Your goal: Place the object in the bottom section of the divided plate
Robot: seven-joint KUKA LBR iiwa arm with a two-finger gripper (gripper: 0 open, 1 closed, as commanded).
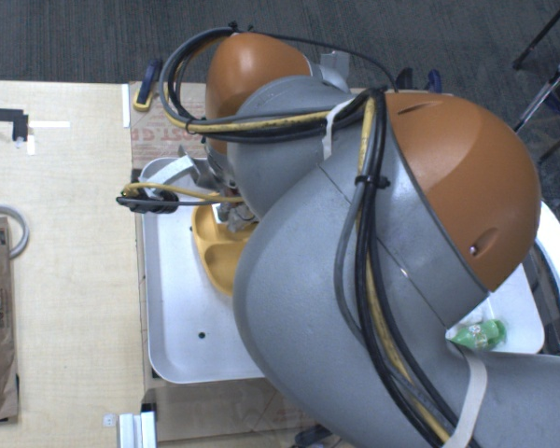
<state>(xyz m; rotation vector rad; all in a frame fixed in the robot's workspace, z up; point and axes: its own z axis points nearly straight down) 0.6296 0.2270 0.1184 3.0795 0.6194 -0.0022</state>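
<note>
Green object (476, 334): lies in white bin (523, 292), well apart from gripper (231, 215), itself placed over yellow divided plate (215, 250). Open or closed: cannot be told. Judged light, soft; mid-body grasp advised.

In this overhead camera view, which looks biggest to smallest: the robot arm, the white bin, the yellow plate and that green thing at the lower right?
1. Robot arm, though it is nearest the camera.
2. White bin, partly covered.
3. Yellow plate, mostly hidden by the arm, so its true size is unsure.
4. Green thing.
</note>
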